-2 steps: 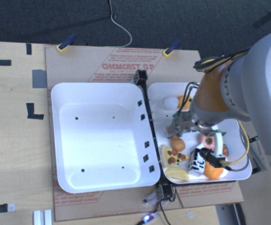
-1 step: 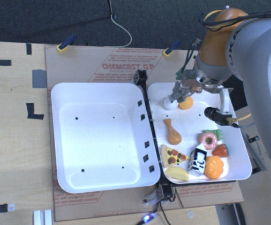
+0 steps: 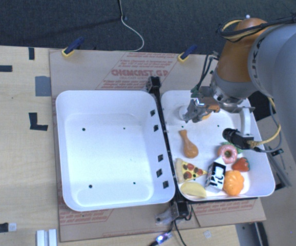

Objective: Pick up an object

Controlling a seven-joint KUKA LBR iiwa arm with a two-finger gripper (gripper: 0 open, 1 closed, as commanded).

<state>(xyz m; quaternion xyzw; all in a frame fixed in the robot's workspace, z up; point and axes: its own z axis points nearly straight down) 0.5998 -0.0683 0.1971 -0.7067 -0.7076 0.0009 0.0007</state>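
My gripper (image 3: 195, 110) hangs over the upper left part of the right bin (image 3: 263, 188), pointing down. A small orange piece (image 3: 208, 112) shows right against the gripper; I cannot tell whether it is gripped. Below the gripper a brown toy drumstick (image 3: 189, 144) lies on the bin floor. Along the bin's near side lie a pizza slice (image 3: 188, 171), a pale yellow piece (image 3: 193, 189), a black-and-white box (image 3: 217, 175), an orange fruit (image 3: 233, 183), a pink donut (image 3: 228, 153) and a red fruit (image 3: 241, 164).
The left bin (image 3: 66, 111) stands beside the right one, with a black divider (image 3: 160, 132) between them. The grey arm with its orange band (image 3: 240, 50) comes in from the upper right. A black cable fitting (image 3: 233, 135) hangs over the right bin.
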